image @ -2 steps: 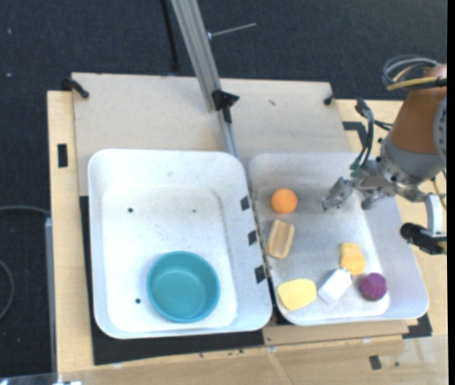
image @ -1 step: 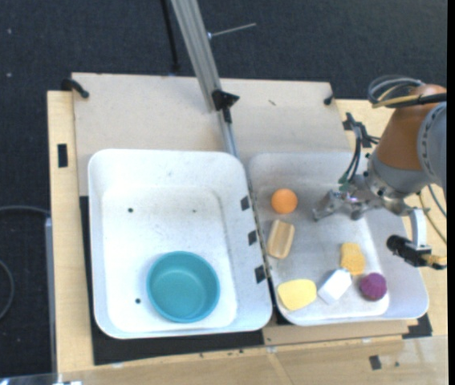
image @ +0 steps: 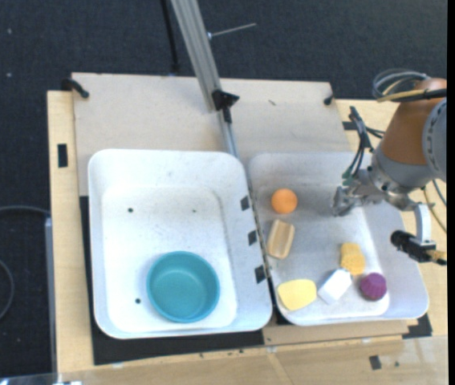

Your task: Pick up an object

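Front edge of right bin (image: 355,318): nearest to the camera we see a pale yellow soft piece (image: 296,293), a small white block (image: 335,284) touching it on its right side, and a purple ball (image: 373,285) a little further to the right.
Behind these: a yellow-orange chunk (image: 352,257) stands just behind the white block, and a tan bread-like piece (image: 281,238) lies near the wall between the bins.
Orange ball (image: 284,200): it rests alone in the back part of the right bin, just behind the tan piece.
Left bin (image: 115,183): it holds a teal bowl (image: 183,285), upright, in its front part.
Task progress: we judge that the task is at the beginning. Every object lies on the floor of a bin and nothing is lifted. The approach, the grasp and the lift are all left to do.
Gripper (image: 346,203): it hangs low over the back right part of the right bin, apart from the orange ball and behind the yellow-orange chunk.
Pincer state: we cannot tell how wide it is, because the wrist hides it from above. We see no object in it.
Nearest candidates: we think the orange ball or the yellow-orange chunk.
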### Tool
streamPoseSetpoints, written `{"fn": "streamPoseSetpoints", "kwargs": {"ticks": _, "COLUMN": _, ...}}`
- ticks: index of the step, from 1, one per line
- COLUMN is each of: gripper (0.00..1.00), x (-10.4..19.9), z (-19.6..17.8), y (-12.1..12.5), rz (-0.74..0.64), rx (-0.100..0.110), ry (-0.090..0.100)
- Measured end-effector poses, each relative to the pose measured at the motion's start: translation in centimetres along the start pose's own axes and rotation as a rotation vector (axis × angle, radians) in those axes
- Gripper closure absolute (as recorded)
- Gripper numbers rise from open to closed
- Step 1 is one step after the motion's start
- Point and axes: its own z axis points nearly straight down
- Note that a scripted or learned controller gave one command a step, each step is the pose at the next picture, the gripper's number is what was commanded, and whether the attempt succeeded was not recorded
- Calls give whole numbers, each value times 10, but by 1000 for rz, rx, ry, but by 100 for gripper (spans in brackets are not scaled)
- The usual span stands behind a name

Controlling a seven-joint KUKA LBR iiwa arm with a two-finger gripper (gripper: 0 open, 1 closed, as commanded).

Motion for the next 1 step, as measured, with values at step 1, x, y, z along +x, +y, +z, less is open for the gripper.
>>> {"fn": "streamPoseSetpoints", "kwargs": {"ticks": 1, "gripper": 100, "x": -3, "z": -44, "y": -1, "rz": 2, "rx": -1, "ry": 2}}
